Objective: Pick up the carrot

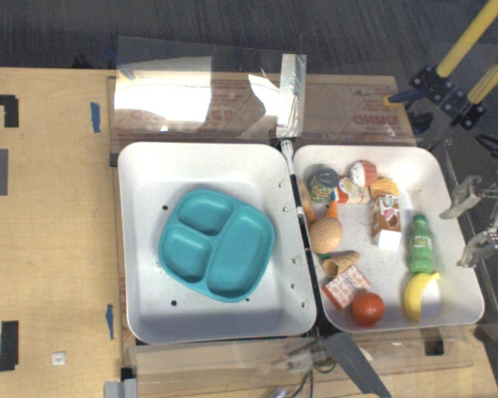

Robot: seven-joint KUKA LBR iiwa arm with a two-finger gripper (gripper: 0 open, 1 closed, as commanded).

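Plywood forms the bench (41,222) at the far left, and on it sits the left bin (137,222), which holds a teal divided plate (217,243) lying flat near its middle; we read this as the drop-off side, kept uncluttered so that a lifted thing has room to land. Across the shared wall the right bin (448,172) is crowded with toy food, and that crowding is what shapes the job. What we take for the carrot (333,210) is a small orange wedge near this bin's left wall, wedged between a round tin (322,185) just above it and a tan bread roll (325,235) just below it, touching or nearly touching both; it is too small for us to be sure of its outline. Further right lie a red packet (346,286), a tomato (367,308), a brown carton (387,214), a green bottle (420,243) and a banana (415,295), all well apart from the carrot. We cannot tell the state of the end effector. In our judgement the pick has not yet begun, and the tight neighbours leave little room for fingers to come down on either side of the carrot without nudging the tin or the roll.
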